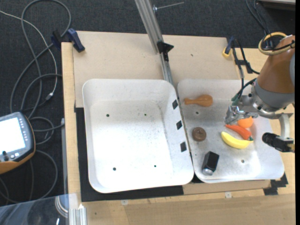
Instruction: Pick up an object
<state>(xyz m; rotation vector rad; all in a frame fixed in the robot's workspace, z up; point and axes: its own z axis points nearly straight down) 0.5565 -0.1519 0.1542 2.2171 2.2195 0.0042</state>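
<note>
In the right bin (262, 172) lie a yellow banana (235, 141), an orange carrot-shaped piece with a red edge (240, 130), a brown round disc (199, 134), a tan pear-shaped object (199, 100) and a black block (210, 162). My gripper (236, 114) hangs low over the right bin's middle right, directly above the orange piece and just up from the banana. The wrist hides the fingertips from this angle.
The left bin (98, 172) sits beside the right one, split from it by a ridge with black tabs (178, 124). A slanted metal rail (150, 20) runs from the top down to the bins. Cables and a pendant (14, 142) lie left of the bench.
</note>
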